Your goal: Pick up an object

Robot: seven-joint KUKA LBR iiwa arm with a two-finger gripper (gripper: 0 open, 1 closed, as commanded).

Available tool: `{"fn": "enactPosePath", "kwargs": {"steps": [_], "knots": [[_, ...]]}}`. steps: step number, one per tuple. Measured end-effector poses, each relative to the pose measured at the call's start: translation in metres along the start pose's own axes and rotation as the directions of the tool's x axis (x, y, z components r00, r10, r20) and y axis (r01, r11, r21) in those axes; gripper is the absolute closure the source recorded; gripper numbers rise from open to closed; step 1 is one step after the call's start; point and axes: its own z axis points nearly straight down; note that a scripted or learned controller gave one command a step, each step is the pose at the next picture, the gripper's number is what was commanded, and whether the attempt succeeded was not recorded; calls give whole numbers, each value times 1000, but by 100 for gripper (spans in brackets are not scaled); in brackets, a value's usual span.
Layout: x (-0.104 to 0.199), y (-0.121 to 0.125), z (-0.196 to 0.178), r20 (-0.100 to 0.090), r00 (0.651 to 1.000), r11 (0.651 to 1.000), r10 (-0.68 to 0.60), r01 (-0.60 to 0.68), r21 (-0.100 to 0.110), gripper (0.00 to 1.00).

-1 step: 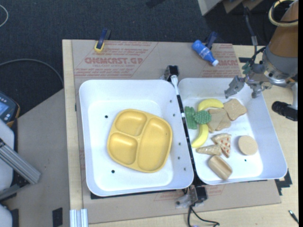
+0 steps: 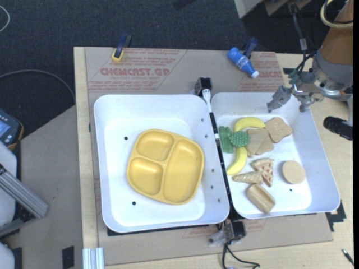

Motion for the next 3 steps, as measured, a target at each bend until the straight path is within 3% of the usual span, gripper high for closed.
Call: {"fn": "enactPosePath", "kwargs": {"steps": [2,3], "knots": [[1,-3,117,-2,1000,1000,0,0,6,0],[1,-1,103,0,1000,1000,0,0,-1,100]]}}
